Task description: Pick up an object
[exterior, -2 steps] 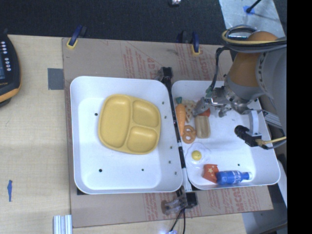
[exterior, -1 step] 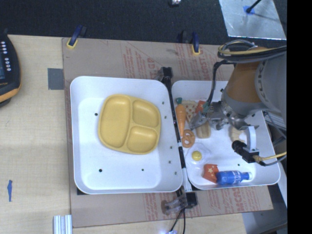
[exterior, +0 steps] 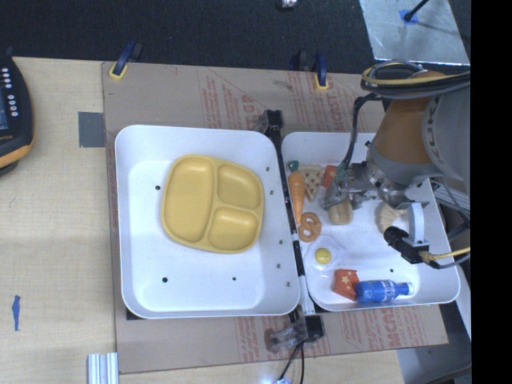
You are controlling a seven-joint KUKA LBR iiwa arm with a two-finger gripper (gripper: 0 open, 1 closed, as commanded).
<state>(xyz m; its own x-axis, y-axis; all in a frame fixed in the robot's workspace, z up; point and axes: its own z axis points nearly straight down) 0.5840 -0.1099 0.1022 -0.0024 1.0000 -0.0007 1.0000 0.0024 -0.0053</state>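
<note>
A wooden bench (exterior: 56,238) carries a brown cardboard sheet (exterior: 200,94) bearing two white bins. Left of the claw (exterior: 346,194), the left bin (exterior: 132,214) holds a yellow divided plate (exterior: 213,203). The claw hangs inside the right bin (exterior: 436,286); whether it is open or closed cannot be told. A beige lump (exterior: 341,213) sits just below it, a carrot (exterior: 297,194) to its left, a blue bottle (exterior: 382,291) well below near the front rim.

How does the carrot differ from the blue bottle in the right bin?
The carrot is orange and tapered; the bottle is blue and cylindrical. The carrot lies lengthwise along the bin's left wall; the bottle lies crosswise near its front edge. Both lie flat in the same bin.
</note>
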